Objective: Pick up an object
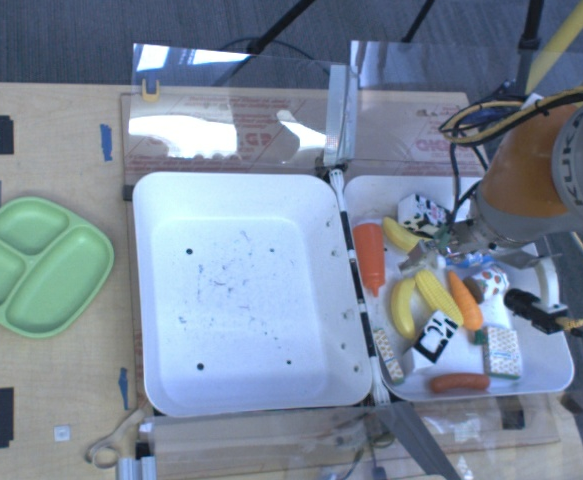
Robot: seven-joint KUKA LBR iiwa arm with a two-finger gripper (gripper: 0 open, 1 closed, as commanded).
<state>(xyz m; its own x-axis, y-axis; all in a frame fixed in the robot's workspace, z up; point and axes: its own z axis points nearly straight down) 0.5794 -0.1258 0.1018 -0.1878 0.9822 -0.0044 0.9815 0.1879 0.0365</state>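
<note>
the arm's hand point(441, 246) sits low in the right bin point(561, 373); its grip cannot be told. toys crowd at its six o'clock: corn point(437, 296), banana point(402, 308), carrot point(464, 301). crowding may cause a miss.

Green three-compartment plate point(39, 265) on wooden bench point(61, 128), blue tape strip point(106, 141) nearby

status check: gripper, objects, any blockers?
Gripper low in right bin, amid the pile; nothing seen held. Banana, corn, carrot packed tight beside it. Arm overhangs the bin's far side.
</note>
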